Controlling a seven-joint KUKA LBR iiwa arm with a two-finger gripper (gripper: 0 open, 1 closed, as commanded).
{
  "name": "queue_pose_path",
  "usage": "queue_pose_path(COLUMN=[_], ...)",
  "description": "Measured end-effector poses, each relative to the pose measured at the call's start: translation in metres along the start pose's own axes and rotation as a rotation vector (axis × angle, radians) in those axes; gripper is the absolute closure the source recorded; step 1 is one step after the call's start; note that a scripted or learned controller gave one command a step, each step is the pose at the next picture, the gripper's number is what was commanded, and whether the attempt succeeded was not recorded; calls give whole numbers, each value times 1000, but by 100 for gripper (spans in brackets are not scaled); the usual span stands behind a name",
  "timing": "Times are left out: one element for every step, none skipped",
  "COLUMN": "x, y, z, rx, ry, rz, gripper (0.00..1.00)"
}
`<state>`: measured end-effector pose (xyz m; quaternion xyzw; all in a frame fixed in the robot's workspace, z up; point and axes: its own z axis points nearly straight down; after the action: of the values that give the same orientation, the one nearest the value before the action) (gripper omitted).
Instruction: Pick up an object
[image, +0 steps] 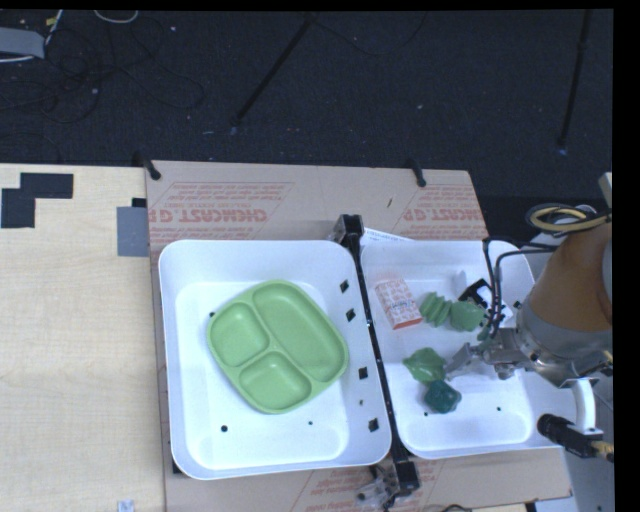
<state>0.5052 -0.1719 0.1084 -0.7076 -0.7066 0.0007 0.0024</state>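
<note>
Left bin (190, 300) holds a green divided plate (277, 345) at its centre. Right bin (480, 435) holds a small orange-patterned box (397, 302) near its left wall, a pale green object (450, 312), a green object (424, 364) and a dark teal object (441, 398). The tool (468, 357) sits low by the green object; grip state cannot be told.

Greens on white, over tan and black.
A light green divided plate (277, 345) lies in a white bin (190, 300); the other white bin (500, 425) holds a red-and-white patterned packet (397, 302), pale green and dark teal pieces (441, 398); brown cardboard (260, 205) bears red lettering.
</note>
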Motion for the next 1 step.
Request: queue_pose_path(x=[-1], y=[0], z=[-12], rx=[0], ry=[0], rz=[3], gripper=[100])
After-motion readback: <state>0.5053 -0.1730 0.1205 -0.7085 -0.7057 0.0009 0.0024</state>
